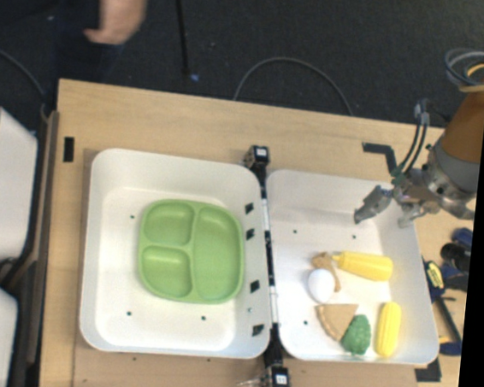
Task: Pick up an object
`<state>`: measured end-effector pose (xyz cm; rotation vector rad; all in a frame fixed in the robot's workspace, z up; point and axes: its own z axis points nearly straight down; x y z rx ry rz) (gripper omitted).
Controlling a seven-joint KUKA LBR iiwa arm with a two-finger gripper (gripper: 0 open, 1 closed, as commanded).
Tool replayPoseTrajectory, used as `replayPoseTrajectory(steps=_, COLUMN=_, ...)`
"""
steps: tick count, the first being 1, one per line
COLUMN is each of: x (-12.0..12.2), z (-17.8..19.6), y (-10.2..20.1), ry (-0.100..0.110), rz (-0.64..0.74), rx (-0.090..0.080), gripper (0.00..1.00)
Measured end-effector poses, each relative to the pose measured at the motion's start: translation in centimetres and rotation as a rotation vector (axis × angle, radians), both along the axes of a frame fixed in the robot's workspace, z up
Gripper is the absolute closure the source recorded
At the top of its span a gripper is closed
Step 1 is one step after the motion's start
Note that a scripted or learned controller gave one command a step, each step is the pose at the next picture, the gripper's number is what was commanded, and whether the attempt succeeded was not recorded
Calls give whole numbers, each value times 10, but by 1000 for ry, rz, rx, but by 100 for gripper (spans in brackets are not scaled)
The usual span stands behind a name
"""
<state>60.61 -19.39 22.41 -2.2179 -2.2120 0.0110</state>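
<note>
Corn cob (364,266) in bin, claw (388,206) poised above

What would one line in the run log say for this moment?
gripper: above right bin, holding nothing | food toys: in right bin | green tray: in left bin
</note>
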Motion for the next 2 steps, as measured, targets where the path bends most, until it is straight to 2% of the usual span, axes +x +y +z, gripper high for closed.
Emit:
replayPoseTrajectory(steps=1, x=3, z=8, y=0, ry=-13, rz=4, rx=-3, gripper=0)
replayPoseTrajectory(steps=2, x=3, z=-55, y=0, ry=-8, rz=1, rx=-3, gripper=0)
